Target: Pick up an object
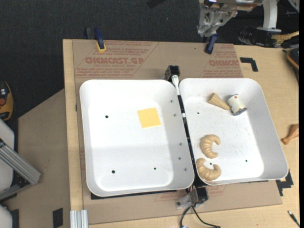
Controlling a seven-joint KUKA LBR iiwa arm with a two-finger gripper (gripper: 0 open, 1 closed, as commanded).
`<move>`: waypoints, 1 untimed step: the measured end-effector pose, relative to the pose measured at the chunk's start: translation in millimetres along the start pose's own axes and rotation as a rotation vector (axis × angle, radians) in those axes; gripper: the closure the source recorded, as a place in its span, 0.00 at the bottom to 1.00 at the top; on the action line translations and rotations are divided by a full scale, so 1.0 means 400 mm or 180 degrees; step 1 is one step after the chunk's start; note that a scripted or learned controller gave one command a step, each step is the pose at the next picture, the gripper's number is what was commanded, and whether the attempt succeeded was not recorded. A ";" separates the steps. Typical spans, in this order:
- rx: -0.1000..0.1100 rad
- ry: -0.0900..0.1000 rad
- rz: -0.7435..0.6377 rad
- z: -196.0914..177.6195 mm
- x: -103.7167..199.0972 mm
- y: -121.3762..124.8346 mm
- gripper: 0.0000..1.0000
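Note:
A flat yellow square (149, 118) lies in the left bin (90, 127), a little right of its middle. In the right bin (270, 141) I see a tan cone (218, 101) and a small white-and-grey cylinder (235, 103) near the back, and two croissant-shaped pieces, one at the middle (210, 145) and one at the front edge (209, 170). My gripper (210, 26) hangs high beyond the back of the bins, above the brown board, far from every object. Nothing shows between its fingers.
The bins sit side by side on a brown board (142, 56), with blue clamps (99, 39) at its back edge. A black connector (172, 72) sits at the back between the bins. Cables and a bracket lie at the front (194, 203).

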State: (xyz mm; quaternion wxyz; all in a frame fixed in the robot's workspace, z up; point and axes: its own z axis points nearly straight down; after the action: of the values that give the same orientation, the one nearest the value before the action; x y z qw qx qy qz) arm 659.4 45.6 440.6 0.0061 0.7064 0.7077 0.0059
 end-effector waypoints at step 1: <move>0.0088 0.0003 -0.0012 0.316 0.153 0.010 1.00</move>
State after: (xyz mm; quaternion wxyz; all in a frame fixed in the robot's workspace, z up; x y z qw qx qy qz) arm 665.3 106.9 314.2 -0.0040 0.7051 0.7091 -0.0036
